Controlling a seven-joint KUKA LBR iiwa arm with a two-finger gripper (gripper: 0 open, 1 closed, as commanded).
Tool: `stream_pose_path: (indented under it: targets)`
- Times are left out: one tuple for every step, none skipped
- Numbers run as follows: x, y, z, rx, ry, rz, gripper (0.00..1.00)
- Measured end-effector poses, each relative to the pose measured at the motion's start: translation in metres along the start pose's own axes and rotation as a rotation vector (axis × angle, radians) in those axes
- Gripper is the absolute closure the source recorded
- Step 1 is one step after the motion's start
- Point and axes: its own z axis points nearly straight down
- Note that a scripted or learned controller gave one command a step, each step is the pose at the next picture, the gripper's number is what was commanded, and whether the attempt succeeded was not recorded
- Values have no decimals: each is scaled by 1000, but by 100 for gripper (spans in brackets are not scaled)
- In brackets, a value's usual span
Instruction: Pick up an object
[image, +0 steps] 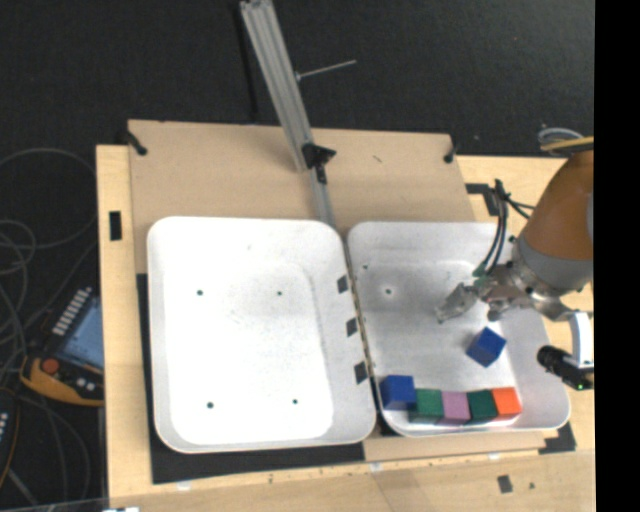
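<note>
Where the grey arm reaches in over the right bin, its pincer hangs above the bin's middle with both fingers spread apart and nothing between them. Just beside the lower finger, a loose blue cube sits tilted on the bin floor. Along the bin's near wall stands a row of blocks touching side to side: a blue block, a green block, a lilac block, a dark green block and an orange block. The left bin lies alongside on the surface.
</note>
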Motion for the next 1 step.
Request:
stream_pose_path:
  targets:
    - [-11, -53, -12, 4, -2, 7, 0]
